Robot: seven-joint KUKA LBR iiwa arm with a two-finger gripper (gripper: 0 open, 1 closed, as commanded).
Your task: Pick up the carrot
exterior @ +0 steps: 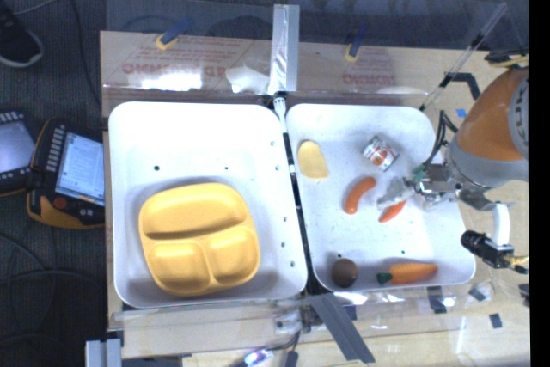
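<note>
While the carrot (pixel 408 272) lies by the right bin's (pixel 404 120) wall — claw (pixel 402 192) apart from it, grip unreadable.

Both white bins (pixel 198 120) appear smooth, glossy plastic. The yellow compartment tray (pixel 199 236) looks satin-finish plastic. The carrot (pixel 412 272) shows a matt orange skin.

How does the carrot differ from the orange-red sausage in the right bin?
The carrot lies level along the bin's near wall; the sausage sits mid-bin, tilted diagonally. The carrot is longer, tapered, with a dark green end; the sausage is shorter, rounded, redder. Both lie untouched in the right bin.
</note>
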